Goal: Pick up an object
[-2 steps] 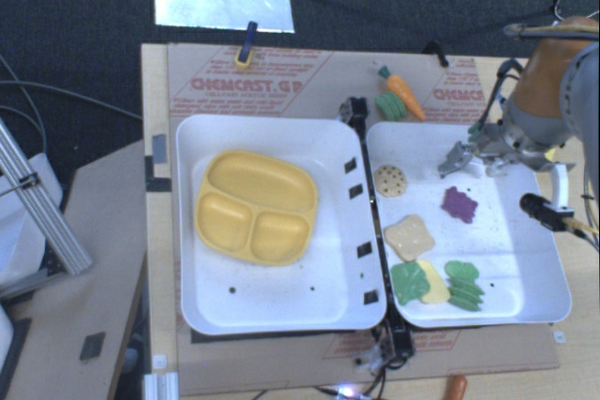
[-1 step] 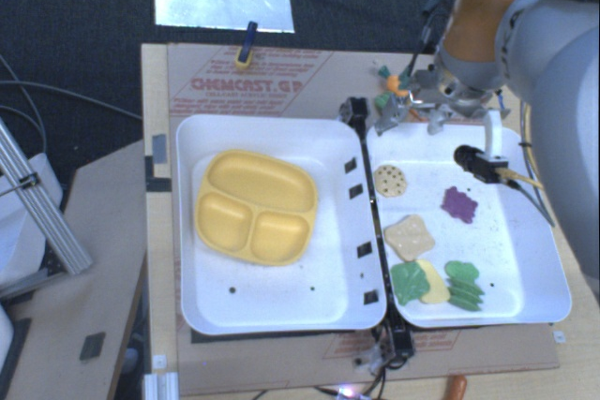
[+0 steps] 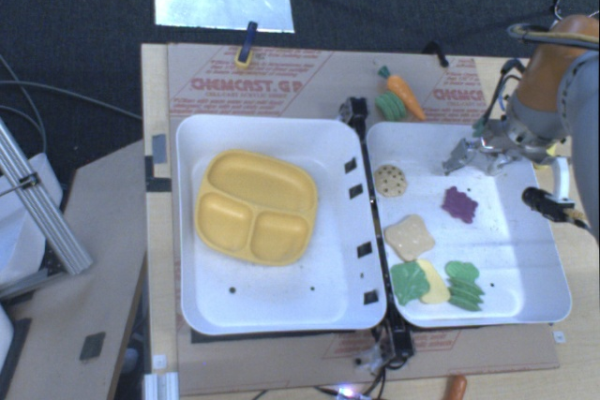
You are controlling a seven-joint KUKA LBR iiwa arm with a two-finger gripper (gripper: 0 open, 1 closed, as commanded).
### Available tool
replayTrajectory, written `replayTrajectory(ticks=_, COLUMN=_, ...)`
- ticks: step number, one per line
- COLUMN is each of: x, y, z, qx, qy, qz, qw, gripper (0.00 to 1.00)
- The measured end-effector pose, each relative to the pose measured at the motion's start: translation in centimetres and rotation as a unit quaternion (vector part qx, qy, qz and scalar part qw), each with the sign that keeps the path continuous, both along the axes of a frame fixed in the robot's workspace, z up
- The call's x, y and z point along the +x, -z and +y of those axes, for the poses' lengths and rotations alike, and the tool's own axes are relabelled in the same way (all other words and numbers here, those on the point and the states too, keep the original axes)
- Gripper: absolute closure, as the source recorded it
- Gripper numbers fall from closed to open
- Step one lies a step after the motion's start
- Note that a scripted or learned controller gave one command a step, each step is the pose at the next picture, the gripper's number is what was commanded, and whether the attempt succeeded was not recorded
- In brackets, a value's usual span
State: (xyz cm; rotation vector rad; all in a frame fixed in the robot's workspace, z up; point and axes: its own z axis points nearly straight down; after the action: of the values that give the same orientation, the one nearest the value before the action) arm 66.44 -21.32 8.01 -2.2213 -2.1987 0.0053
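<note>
My gripper (image 3: 472, 161) hangs over the back part of the right bin (image 3: 534, 248), fingers spread open and nothing between them. A purple piece (image 3: 459, 203) lies just in front of it, a short way below the fingertips. A round speckled cookie (image 3: 390, 180) sits to the gripper's left near the bin's wall. Nearer the front lie a toast slice (image 3: 410, 237), a green leaf (image 3: 408, 281), a pale yellow piece (image 3: 434, 285) and green beans (image 3: 465, 286).
The left bin (image 3: 216, 304) holds a yellow divided tray (image 3: 256, 206). A toy carrot (image 3: 405, 93) and a green item (image 3: 389, 107) lie on the cardboard behind the bins. The grey arm with its orange band (image 3: 553, 70) stands at the right.
</note>
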Motion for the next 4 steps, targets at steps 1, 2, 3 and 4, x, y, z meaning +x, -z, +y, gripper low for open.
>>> replayTrajectory(ticks=1, x=0.6, y=-1.6, z=0.7, qx=-0.0056, qy=-0.008, qz=-0.01, qw=0.9999, gripper=1.0)
replayTrajectory(ticks=2, x=0.4, y=-0.4, z=11.1, qx=-0.0028, qy=-0.011, qz=-0.007, qw=0.9999, gripper=1.0)
replayTrajectory(ticks=3, x=0.6, y=-11.1, z=20.2, qx=-0.0034, qy=-0.011, qz=-0.012, qw=0.9999, gripper=1.0)
replayTrajectory(ticks=4, x=-3.2, y=-18.2, z=23.1, qx=-0.0036, qy=-0.009, qz=-0.009, qw=0.9999, gripper=1.0)
